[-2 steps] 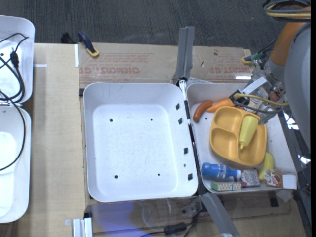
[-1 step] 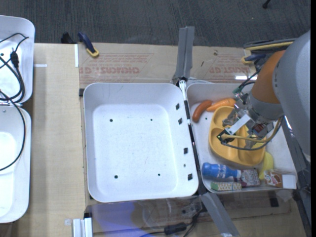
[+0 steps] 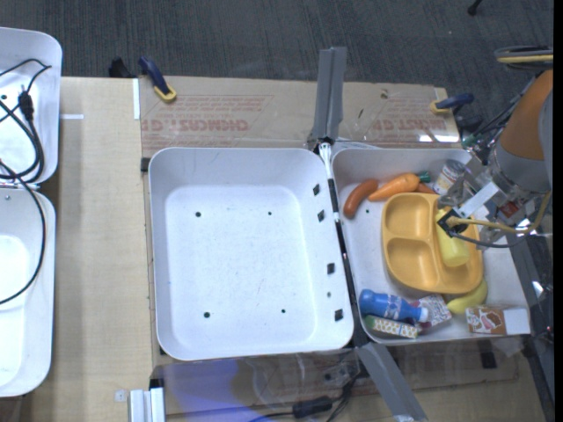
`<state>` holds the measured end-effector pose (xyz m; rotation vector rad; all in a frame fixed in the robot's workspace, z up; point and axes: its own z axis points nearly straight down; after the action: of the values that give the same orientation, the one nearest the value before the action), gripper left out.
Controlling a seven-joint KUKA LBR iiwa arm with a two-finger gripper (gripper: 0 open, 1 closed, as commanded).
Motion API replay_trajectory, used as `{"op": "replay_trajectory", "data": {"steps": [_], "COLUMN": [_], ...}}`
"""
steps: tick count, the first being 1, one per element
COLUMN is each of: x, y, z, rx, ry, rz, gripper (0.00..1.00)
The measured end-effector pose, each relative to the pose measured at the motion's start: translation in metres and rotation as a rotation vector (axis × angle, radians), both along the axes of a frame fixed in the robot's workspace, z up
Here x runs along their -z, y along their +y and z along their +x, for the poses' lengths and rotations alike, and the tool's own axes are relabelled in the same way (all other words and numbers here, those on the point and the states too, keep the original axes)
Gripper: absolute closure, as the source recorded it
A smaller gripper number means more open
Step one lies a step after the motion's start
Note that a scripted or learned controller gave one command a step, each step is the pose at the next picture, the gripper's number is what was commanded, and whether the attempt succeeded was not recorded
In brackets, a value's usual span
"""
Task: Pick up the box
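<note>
The box (image 3: 498,320) is a small brown and white carton lying at the front right corner of the right bin (image 3: 352,236). My gripper (image 3: 459,202) hangs over the right rim of a yellow divided plate (image 3: 420,244), toward the back of that bin. It is well behind the box and apart from it. The wrist and its fittings hide the fingertips. Nothing shows between the fingers.
In the right bin lie a carrot (image 3: 396,185), an orange-red sausage shape (image 3: 357,196), a blue bottle (image 3: 391,305), a flat green-white packet (image 3: 392,328), a banana (image 3: 468,299) and a yellow-green fruit (image 3: 453,250). The left bin (image 3: 167,236) stands alongside.
</note>
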<state>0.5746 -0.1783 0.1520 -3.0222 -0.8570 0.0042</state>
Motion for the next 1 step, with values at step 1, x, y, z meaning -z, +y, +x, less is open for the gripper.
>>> {"op": "replay_trajectory", "data": {"steps": [1], "x": [0.0551], "y": [0.0431], "z": [-0.0588], "rx": [0.155], "ry": [-0.008], "rz": [0.001], "gripper": [0.0]}}
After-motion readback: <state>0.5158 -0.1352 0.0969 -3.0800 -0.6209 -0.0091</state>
